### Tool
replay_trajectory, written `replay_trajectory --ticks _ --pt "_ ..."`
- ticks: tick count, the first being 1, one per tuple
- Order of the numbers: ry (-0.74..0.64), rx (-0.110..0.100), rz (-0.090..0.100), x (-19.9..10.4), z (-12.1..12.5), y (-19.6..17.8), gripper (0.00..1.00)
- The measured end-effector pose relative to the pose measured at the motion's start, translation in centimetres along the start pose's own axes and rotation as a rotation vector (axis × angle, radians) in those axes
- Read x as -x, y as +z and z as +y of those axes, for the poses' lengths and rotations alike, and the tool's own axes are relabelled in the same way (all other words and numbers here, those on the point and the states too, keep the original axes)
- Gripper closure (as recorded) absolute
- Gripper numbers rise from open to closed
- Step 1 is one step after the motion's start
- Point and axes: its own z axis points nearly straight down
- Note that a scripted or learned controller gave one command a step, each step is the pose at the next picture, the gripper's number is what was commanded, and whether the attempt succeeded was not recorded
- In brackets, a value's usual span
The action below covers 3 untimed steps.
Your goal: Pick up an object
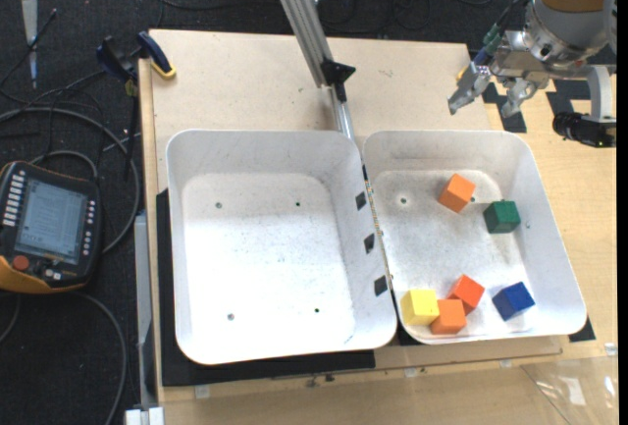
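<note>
The right bin (549, 246) holds several small blocks. An orange block (456, 192) and a green block (501, 216) lie near its far side. Along its near side sit a yellow block (422, 305), an orange block (449, 315), a red-orange block (468, 292) and a blue block (512, 300). My gripper (491, 99) hangs above the bench beyond the bin's far right corner, well clear of the blocks. Its fingers (464, 95) are spread apart with nothing between them.
The left bin (196, 168) sits beside the right one, with a raised divider where they meet. A slanted metal pole (299, 6) runs down to the bins' far junction. A teach pendant (44, 227) lies off the bench at left. A clamp (147, 55) grips the bench's far left corner.
</note>
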Motion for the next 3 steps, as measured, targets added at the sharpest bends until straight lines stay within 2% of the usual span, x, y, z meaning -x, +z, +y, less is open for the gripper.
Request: replay_trajectory --ticks 1,2,3 --pt "0.002 0.015 -0.005 1.9 -3.0 16.9 0.0" --pt "-0.001 0.009 -0.003 -1.7 -4.2 19.1 0.0" --pt "0.003 0.0 0.002 -4.0 -9.4 16.2 0.0"
